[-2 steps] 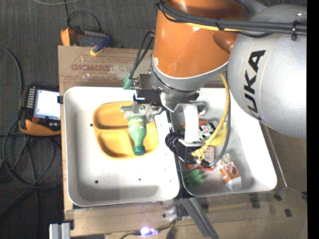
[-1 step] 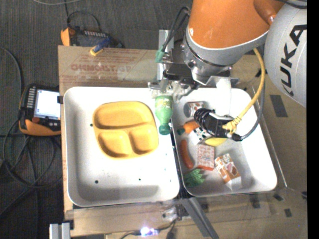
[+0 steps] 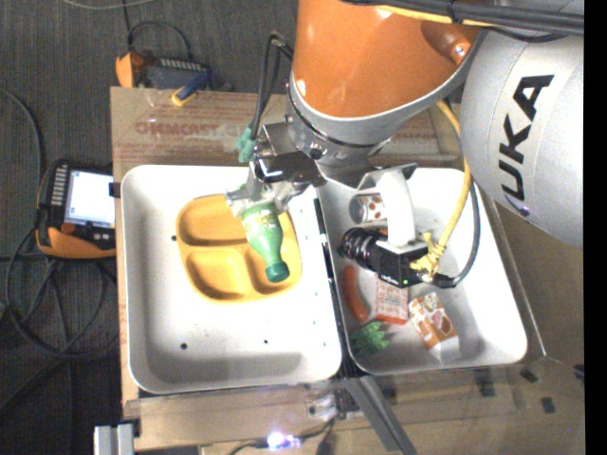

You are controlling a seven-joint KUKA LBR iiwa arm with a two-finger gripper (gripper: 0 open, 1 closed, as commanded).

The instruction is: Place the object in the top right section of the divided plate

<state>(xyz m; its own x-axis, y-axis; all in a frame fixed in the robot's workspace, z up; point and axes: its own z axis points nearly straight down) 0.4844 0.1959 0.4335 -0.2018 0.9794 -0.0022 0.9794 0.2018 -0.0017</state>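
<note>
Looking down: two bins (image 3: 142,349), one yellow plate (image 3: 204,254) in the left bin, one green bottle (image 3: 266,240), one carrot (image 3: 354,297) and some packets (image 3: 432,320) in the right bin. Gripper (image 3: 258,197) fingers pinch the bottle's top; the bottle hangs tilted over the plate's right side.

We look down at a slant from one fixed camera above the tabletop (image 3: 133,121), both white bins (image 3: 152,349) filling mid-frame.

The gripper (image 3: 254,194) holds a green plastic bottle (image 3: 266,240) by its wide end, above the right part of the yellow divided plate (image 3: 213,254) in the left white bin (image 3: 152,349).
</note>
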